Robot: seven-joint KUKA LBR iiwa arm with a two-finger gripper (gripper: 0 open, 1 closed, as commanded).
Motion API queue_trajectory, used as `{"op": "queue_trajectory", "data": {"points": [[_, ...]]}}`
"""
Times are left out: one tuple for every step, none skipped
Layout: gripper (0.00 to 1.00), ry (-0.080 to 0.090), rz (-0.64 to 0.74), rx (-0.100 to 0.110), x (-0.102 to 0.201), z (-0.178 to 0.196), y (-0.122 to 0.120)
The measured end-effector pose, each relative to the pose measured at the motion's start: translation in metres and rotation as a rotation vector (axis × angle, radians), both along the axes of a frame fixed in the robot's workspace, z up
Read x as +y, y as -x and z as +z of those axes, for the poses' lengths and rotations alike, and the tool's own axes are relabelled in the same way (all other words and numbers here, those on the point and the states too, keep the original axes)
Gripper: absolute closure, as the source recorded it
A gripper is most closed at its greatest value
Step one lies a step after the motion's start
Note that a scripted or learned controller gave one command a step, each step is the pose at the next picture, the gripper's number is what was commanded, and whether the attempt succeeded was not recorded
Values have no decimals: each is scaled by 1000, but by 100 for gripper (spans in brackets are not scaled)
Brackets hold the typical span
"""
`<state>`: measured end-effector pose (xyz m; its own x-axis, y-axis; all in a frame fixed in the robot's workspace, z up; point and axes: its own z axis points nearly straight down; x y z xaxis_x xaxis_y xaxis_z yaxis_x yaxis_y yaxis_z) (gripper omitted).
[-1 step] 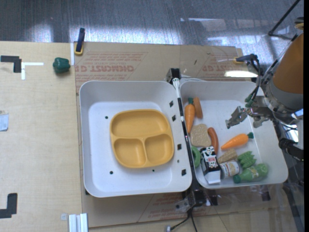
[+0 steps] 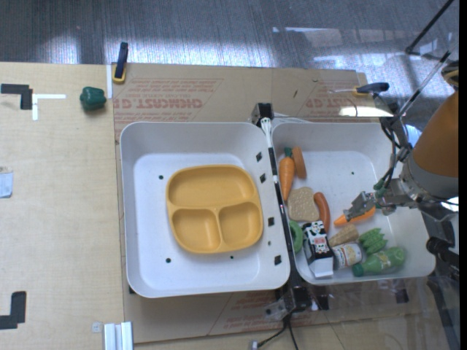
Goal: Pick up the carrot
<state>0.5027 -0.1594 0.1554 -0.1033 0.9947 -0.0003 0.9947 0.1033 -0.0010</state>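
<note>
Far left: pale wood bench (image 2: pixel 51 217) with black bracket marks, a white strip, and a small dark green object (image 2: pixel 93 98) near the top. Behind the bench, grey ribbed floor (image 2: pixel 219 17) with glare patches. A sheet of printed cardboard (image 2: pixel 190 97) lies under both bins; a yellow-and-black clamp (image 2: pixel 120 63) sits at its upper left corner.

Left bin (image 2: pixel 142 265): white, shallow, holding a yellow three-part tray (image 2: pixel 214 208) roughly in its middle.

Right bin (image 2: pixel 343 141): white, items crowded along its left wall and lower edge. The carrot (image 2: pixel 287 178) lies lengthwise against the left wall, just beside the divider between the bins. Orange, tapered, with a green tip at its far end, pointing up the view. A smaller orange piece (image 2: pixel 299 162) sits touching its right side. Below these: a slice of bread (image 2: pixel 302 205), a red-orange sausage-like piece (image 2: pixel 322 209), a black-and-white carton (image 2: pixel 317 240), a small jar (image 2: pixel 347 256), and green vegetables (image 2: pixel 379 254) near the lower right corner.

Right: gripper (image 2: pixel 363 208) low over the bin, well apart from the carrot. Its fingers are clamped on a small orange item (image 2: pixel 353 216) with green at one end. The grey arm with its orange band (image 2: pixel 444 138) comes in from the right edge.
</note>
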Motion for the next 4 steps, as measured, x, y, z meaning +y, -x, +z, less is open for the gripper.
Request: {"op": "queue_trajectory", "data": {"points": [[0,0,-93,-1,-39,-64,-32],[0,-1,-75,0,-5,-64,-4],[100,0,-81,-2,-7,-55,-5],[100,1,-408,-1,56,21,-5]]}}
